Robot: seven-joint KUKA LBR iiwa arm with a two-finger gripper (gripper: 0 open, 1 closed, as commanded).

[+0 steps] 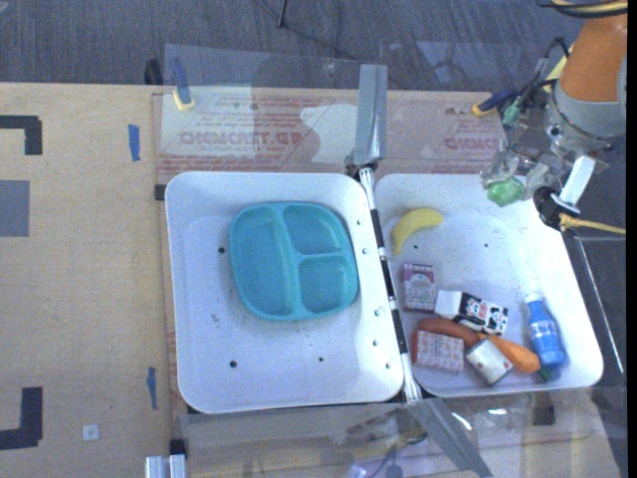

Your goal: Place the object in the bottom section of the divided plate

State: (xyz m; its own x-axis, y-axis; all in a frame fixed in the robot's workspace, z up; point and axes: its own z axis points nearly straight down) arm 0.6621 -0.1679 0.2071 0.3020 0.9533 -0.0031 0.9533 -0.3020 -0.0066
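My claw (pixel 523 172) sits at the top right corner of the right shallow white bin (pixel 582 297), hanging off my grey arm with the orange band (pixel 597 43). A small green object (pixel 505 191) shows at the claw tip – looks pinched between the fingers, though the view is blurry there, so I call it gripped with some doubt. It is over the bin's upper right rim area, well apart from the plate.

The teal divided plastic plate (pixel 294 260) lies flat in the left shallow white bin (pixel 199 366), roughly centred, a little toward the top. It has three sections: one large on the left, two smaller on the right. All three show bare teal.

Right bin contents: a yellow banana (pixel 416 225) near the top left, just beside the divider between the bins. Below it a small pinkish square packet (pixel 418 286). Further right a white-and-black small carton (pixel 478 312). Under that a red sausage-like item (pixel 446 329), a second pinkish packet (pixel 439 352), a pale cube-shaped block (pixel 489 362) and an orange carrot (pixel 518 353) – these crowd together, touching or nearly so. A blue bottle with a white cap (pixel 543 333) lies at the lower right, near the carrot's end.

Both bins rest on the light wooden surface (pixel 80 267), with cardboard (pixel 259 132) behind them.
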